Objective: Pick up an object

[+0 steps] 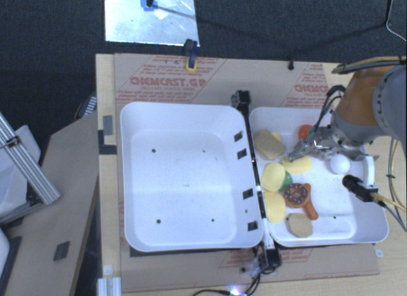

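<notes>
The right bin (365,225) holds several toy foods. A tan bread piece (268,144) lies at its left, with a yellow lemon-like piece (273,175) and another yellow piece (275,206) below it. A chocolate donut (295,193) rests on an orange carrot (310,210), and a tan cookie (300,225) lies near the front. A white ball (339,163) and a red piece (306,132) sit further right. My gripper (304,150) reaches in from the right, low over a pale yellow piece (299,165), between the bread and the white ball.
The left bin (184,174) stands beside the right one, with black clips (245,155) along the shared wall. A black part (357,188) of the arm hangs over the right bin's right side. A yellow clamp (191,56) sits at the bench's back edge.
</notes>
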`<state>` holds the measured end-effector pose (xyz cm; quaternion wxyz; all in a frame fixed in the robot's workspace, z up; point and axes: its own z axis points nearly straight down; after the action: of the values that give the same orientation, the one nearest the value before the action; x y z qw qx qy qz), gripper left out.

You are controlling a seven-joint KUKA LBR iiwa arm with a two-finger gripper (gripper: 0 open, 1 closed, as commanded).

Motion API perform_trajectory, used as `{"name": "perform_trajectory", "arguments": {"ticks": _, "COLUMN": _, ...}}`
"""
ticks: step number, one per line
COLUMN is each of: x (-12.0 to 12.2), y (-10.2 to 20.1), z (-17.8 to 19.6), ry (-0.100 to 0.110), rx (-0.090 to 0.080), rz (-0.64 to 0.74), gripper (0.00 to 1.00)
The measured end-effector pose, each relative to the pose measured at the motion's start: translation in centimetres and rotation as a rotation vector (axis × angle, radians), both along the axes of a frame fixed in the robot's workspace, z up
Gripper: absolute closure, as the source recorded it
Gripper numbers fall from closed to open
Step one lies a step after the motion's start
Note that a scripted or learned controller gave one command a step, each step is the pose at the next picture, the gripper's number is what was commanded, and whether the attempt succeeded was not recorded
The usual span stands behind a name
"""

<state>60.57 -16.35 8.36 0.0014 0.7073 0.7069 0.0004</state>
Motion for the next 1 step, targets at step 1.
{"name": "perform_trajectory", "arguments": {"ticks": 1, "x": 2.94, "y": 7.18, "z": 0.19, "ry": -0.001, "rx": 0.002, "rz": 0.010, "gripper": 0.00}}
